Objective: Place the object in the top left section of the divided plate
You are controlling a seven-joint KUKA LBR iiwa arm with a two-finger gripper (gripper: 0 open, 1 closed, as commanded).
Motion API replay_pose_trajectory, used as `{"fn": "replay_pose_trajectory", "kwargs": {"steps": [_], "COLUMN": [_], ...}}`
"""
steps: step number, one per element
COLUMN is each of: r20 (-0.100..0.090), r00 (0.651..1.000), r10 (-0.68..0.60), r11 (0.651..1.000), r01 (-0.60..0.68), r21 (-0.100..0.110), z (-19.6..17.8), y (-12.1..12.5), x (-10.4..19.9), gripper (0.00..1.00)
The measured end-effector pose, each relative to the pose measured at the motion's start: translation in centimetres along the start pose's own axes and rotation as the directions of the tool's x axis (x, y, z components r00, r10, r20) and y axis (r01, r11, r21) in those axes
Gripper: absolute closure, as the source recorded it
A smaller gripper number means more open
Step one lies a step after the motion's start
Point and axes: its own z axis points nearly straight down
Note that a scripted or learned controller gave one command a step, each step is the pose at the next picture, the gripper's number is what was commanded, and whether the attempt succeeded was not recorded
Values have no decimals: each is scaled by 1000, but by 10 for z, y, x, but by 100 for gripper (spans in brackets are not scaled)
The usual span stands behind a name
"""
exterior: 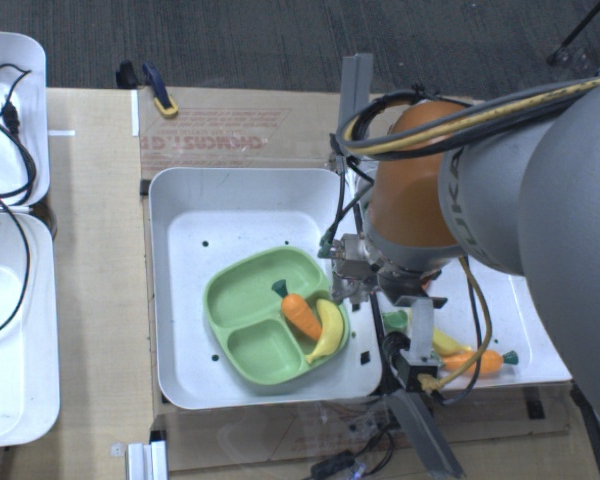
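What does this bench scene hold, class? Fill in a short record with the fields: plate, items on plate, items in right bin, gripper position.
plate: green divided plate, lying in the left white bin
items on plate: toy carrot and banana, side by side and touching in the plate's right section
items in right bin: a second carrot and a yellow item, partly hidden behind the arm
gripper position: gripper at the plate's right edge, just above the banana; fingers not clear
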Motion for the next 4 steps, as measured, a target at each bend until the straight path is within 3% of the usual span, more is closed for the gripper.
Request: {"fn": "replay_pose_trajectory", "kwargs": {"steps": [1, 2, 3, 4], "r20": [0, 3, -6, -6], "r00": [1000, 1000, 996, 997], "r10": [0, -1, 88, 80], "r11": [1000, 1000, 996, 997], "r01": [0, 1, -88, -80], "r21": [0, 3, -6, -5], "z": [0, -8, -2, 16], "y": [0, 1, 10, 1], "x": [0, -1, -42, -102], "gripper": [0, 100, 100, 100]}}
